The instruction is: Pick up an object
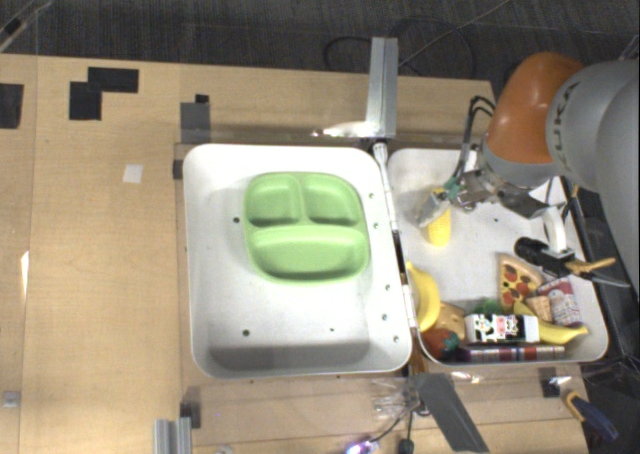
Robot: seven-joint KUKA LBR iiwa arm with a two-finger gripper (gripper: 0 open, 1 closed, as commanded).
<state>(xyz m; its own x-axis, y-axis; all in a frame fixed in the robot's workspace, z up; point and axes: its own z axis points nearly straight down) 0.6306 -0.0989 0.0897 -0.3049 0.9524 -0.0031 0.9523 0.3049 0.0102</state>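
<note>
A wooden worktop [100, 272] is carrying two white bins. The end effector [447, 197] is hanging in the right bin [470, 252], just above a small yellow toy [438, 230]. I cannot tell its grip. A green divided plate [303, 224] is lying in the left bin [215, 282].

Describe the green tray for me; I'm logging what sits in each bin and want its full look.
The green tray is a light green, plastic-looking divided plate with rounded corners: two smaller compartments along its far side and one wide compartment nearer the camera. It lies flat and right side up on the floor of the left white bin, toward the bin's far half, turned slightly. Its compartments hold nothing. It touches only the bin floor.
</note>
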